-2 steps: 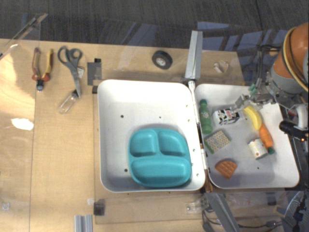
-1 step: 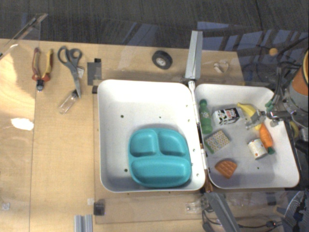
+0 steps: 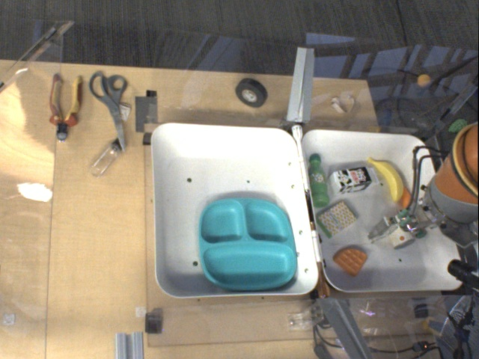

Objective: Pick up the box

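I'm looking at a robot lab or workshop bench point(image 3: 90, 275): a plain wooden top carrying two white bins point(image 3: 172, 200), with pliers point(image 3: 63, 103), scissors point(image 3: 112, 107) and a roll of tape point(image 3: 251, 92) left along the far edge. Loose cables point(image 3: 352, 335) trail off the near right corner, and dark carpet point(image 3: 187, 6) lies beyond the bench.

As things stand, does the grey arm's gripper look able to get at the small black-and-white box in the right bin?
Probably yes. The small black-and-white box lies uncovered between the green bottle and the yellow banana, and the gripper hovers in the same bin with bare floor between them.
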Tool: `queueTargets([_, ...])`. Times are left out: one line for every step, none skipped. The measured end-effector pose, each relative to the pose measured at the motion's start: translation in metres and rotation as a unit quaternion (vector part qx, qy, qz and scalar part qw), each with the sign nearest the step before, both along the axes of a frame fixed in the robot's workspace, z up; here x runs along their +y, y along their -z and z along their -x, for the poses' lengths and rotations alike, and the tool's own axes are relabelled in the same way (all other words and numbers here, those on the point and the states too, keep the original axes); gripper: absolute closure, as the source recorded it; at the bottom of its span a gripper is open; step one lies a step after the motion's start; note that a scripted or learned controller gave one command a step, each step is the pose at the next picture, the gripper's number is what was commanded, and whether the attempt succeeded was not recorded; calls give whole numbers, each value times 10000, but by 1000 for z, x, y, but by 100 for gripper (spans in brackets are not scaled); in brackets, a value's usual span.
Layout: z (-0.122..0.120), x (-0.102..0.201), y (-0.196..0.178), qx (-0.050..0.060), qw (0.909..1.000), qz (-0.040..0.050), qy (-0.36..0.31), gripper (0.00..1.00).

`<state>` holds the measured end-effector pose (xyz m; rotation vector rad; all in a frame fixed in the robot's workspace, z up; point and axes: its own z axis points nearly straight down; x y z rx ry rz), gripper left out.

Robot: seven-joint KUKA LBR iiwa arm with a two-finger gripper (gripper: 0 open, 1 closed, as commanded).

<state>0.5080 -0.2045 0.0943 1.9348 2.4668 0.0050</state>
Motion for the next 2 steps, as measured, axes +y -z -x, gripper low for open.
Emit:
queueTargets([-3,0,-11,-33,10000,6,-8,100])
queueTargets([-88,87,-68,5,9941,-12,1087,100])
